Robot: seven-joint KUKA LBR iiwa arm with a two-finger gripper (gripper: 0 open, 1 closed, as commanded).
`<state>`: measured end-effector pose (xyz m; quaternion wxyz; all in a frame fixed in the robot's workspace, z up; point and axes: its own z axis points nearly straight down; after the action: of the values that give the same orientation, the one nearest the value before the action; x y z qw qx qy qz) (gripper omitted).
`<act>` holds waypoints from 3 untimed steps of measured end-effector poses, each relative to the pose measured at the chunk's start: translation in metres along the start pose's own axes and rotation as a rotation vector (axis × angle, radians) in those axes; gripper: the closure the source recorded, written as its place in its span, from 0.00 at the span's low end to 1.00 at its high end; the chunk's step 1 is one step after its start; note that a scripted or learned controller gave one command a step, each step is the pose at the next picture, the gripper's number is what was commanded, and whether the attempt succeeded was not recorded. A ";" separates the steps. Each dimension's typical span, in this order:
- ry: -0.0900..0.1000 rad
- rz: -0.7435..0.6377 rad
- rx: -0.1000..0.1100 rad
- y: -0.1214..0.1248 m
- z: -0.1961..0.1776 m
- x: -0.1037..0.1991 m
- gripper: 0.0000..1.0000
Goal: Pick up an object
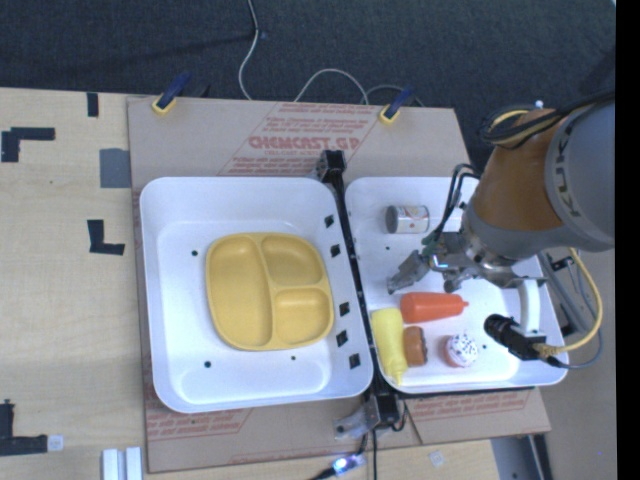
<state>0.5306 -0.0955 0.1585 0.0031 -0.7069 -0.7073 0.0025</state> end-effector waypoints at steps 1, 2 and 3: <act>-0.005 0.000 -0.013 0.001 0.042 -0.007 0.00; -0.002 0.000 -0.006 0.001 0.075 -0.006 0.00; -0.002 -0.001 -0.008 0.002 0.064 -0.006 1.00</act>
<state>0.5318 -0.1015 0.0949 -0.0004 -0.7066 -0.7076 0.0006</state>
